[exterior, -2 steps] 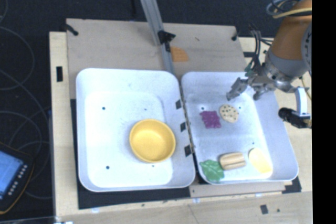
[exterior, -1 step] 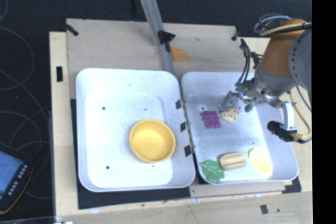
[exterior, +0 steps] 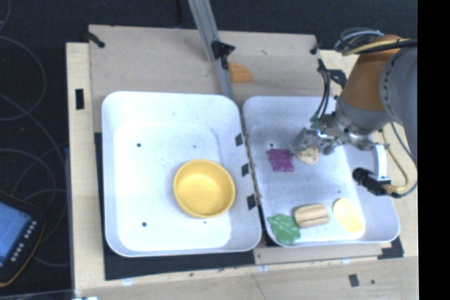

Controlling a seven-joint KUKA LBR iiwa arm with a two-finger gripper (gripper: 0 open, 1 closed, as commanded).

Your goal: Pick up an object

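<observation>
scene: counter (exterior: pixel 155 63) of pale wood seen from above at a slant, carrying two shallow white bins side by side, with dark floor and loose cables around it.
left bin (exterior: pixel 133 123): white, with rounded corners; a yellow bowl (exterior: pixel 204 187) sits in its lower right part, open side up, round and plain.
right bin (exterior: pixel 295 116): white, touching the left bin along the middle seam; it holds all the small objects.
arm (exterior: pixel 373 88): grey with an orange band above the wrist, reaching in from the right edge and bending down over the upper middle of the right bin, with black cables running along it.
jaws (exterior: pixel 309 144): low over the right bin, right at a small beige object (exterior: pixel 308 157); whether they are open or closed cannot be told, since the metal parts blur together.
beige object: small, pale tan, rounded lump, lying at the tip of the jaws in the middle of the right bin; its exact shape is too blurred to make out.
purple object (exterior: pixel 281 160): small, ragged-edged, just left of the beige object.
tan roll (exterior: pixel 311 215): short cylinder, light brown, lying on its side near the bin's front edge.
green object (exterior: pixel 283 227): leafy, crumpled shape, touching the tan roll's left end, in the front left corner.
pale yellow object (exterior: pixel 348 215): smooth oval, just right of the tan roll.
</observation>
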